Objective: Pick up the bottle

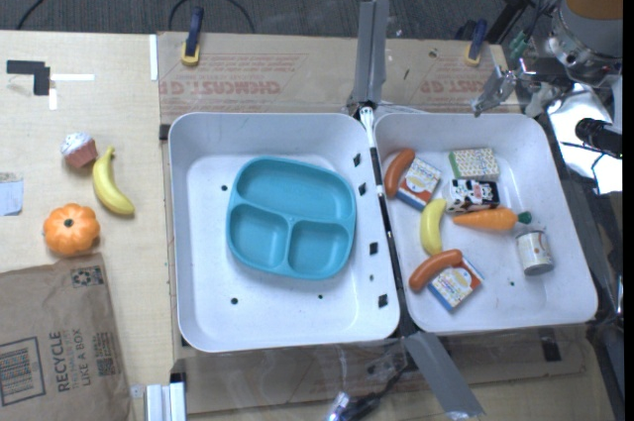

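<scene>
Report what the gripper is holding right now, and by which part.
Nothing. The gripper hangs above the right bin's far rim with nothing between its fingers. The small bottle lies in that bin, apart from it.

Wooden bench: 2 white bins side by side; left of them a banana, small pumpkin, cupcake, cardboard box.

Your bottle is the small silvery-grey container with a pale label lying on its side in the right bin, near that bin's right wall. It sits just below the carrot's green tip, apart from it.
</scene>
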Motion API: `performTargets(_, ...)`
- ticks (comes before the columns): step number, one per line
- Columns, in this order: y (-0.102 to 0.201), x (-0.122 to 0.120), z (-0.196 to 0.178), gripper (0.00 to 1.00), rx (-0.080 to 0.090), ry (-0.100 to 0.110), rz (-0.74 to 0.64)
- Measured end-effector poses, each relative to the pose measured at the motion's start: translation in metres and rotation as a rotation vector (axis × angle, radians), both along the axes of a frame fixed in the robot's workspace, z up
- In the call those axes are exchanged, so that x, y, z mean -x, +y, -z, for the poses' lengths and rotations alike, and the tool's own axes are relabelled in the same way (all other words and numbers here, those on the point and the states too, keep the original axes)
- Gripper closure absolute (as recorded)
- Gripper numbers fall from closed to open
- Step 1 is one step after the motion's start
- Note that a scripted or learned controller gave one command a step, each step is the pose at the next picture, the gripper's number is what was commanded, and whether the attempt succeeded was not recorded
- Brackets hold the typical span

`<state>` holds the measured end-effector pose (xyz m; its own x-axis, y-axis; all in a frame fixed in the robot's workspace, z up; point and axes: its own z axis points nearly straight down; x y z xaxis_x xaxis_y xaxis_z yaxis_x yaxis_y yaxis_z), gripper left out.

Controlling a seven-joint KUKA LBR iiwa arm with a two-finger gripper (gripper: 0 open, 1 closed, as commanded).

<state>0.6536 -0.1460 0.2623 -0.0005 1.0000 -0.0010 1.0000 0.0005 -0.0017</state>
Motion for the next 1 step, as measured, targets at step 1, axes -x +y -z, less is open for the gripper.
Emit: performTargets(1, -0.0383, 0.0527, 0.0802, 0.00, 0.000, 0.000, -0.110)
